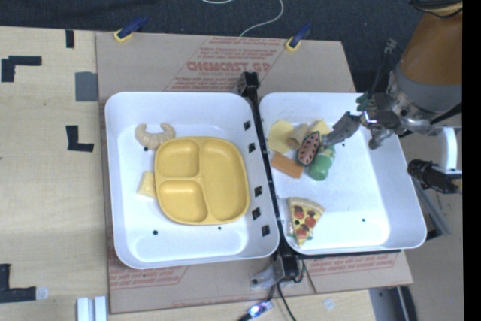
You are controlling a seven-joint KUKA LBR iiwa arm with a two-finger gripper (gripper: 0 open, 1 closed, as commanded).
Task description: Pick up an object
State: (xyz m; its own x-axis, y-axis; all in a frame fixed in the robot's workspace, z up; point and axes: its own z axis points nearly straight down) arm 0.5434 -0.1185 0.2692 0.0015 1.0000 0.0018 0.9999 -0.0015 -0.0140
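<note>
In the right bin (391,229), a cluster sits toward ten o'clock: yellow pieces (284,134), an orange block (286,165), a green toy (320,166) and a dark seeded slice (308,149). The gripper (329,140) points into this cluster beside the slice; whether it is clenched or released, I cannot tell. A pizza slice (303,219) lies at seven o'clock. The left bin (124,162) holds a yellow divided plate (201,180) and a croissant (153,134)

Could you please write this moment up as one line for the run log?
arm: over right bin | gripper: beside the toy food pile, grasp unclear | pizza slice: lying apart | left bin: yellow tray
</note>
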